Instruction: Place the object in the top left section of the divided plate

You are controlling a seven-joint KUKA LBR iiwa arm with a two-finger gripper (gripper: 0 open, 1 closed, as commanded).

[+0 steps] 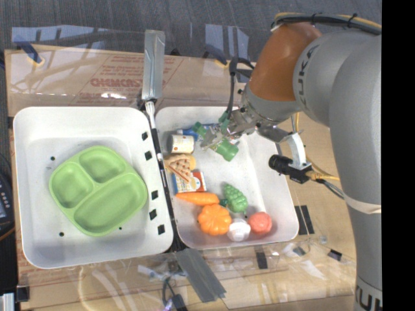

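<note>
1. The claw [224,135] sits low in the upper part of the right white bin [279,193], right at a small green cylinder-shaped toy [227,150]; I cannot tell how it is set, or whether the toy is gripped.
2. The grey arm with its orange band [282,60] reaches in from the right of the frame, bent down over that bin.
3. The green divided plastic plate [97,190] lies in the left white bin [39,238], well apart from the toy.
</note>
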